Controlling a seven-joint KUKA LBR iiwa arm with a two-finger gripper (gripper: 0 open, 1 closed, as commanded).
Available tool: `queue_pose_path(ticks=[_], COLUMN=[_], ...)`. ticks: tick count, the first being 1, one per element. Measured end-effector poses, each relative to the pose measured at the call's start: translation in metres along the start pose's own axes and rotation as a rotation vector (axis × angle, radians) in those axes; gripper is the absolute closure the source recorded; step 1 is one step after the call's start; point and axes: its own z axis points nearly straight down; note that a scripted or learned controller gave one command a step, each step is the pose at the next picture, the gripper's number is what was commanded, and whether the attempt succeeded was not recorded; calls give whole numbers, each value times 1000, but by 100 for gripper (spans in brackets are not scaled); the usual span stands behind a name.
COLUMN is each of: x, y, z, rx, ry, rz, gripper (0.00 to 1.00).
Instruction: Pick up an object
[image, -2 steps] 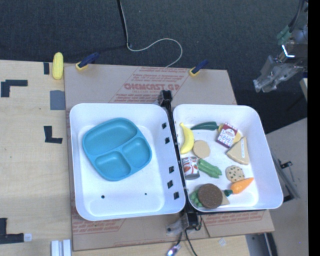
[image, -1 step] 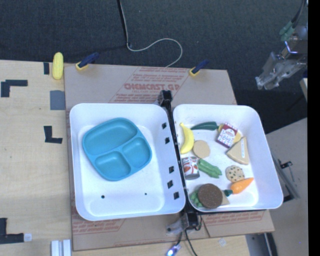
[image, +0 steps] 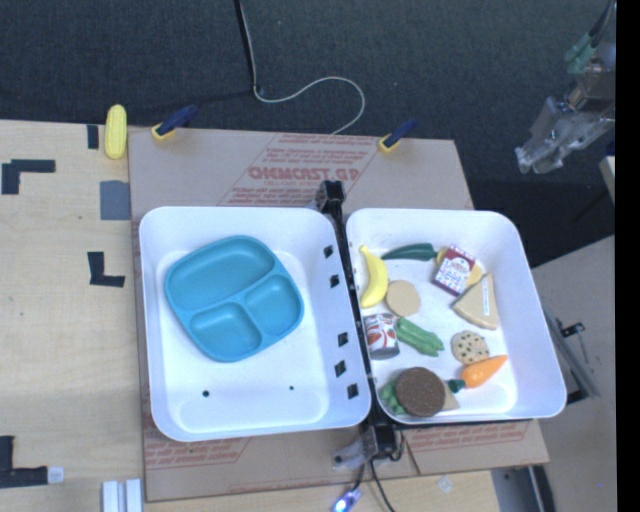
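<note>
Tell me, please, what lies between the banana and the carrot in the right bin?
In the camera view, a green pepper lies between banana and carrot.

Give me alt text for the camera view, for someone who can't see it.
Two white bins sit side by side: the left bin holds a blue divided plate, the right bin toy food including a banana and carrot. The gripper hovers beyond the bins, top right.

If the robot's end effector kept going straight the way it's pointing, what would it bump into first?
Probably the dark floor. The end effector hangs beyond the right bin, tilted down and to the left. Depth is hard to judge, so it might reach that bin's far corner instead.
</note>
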Motion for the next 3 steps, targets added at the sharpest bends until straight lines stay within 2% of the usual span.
queue_pose_path(ticks=[3], x=[1], y=[1], z=[-30], rx=[0], ry=[-2], rz=[-1], gripper=[100])
